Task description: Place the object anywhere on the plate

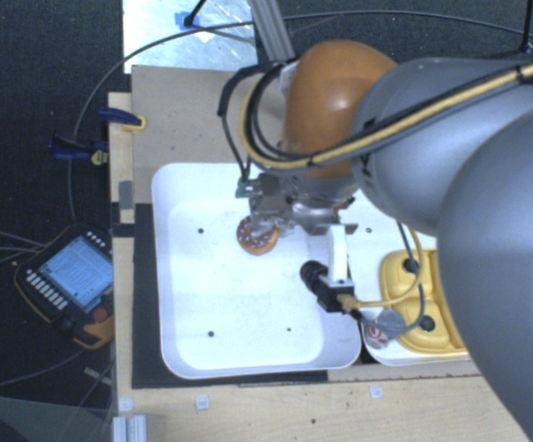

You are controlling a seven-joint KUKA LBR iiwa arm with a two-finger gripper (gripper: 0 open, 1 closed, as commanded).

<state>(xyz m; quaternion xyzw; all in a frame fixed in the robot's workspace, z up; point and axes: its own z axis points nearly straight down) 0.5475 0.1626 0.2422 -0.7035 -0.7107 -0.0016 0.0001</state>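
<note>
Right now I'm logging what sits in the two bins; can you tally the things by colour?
Brown round thing, left bin: 1
Yellow thing, right bin: 1
Small grey-and-red thing, right bin: 1
Total: 3

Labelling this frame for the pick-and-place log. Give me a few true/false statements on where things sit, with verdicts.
1. The gripper is over the left bin. True.
2. A small round brownish object sits right under the gripper, in the left bin. True.
3. The yellow plate lies in the left bin. False: it is in the right bin.
4. The brownish object already rests on the yellow plate. False: it is in the left bin, apart from the plate.
5. A handheld controller with a lit screen lies left of the bench. True.
</note>
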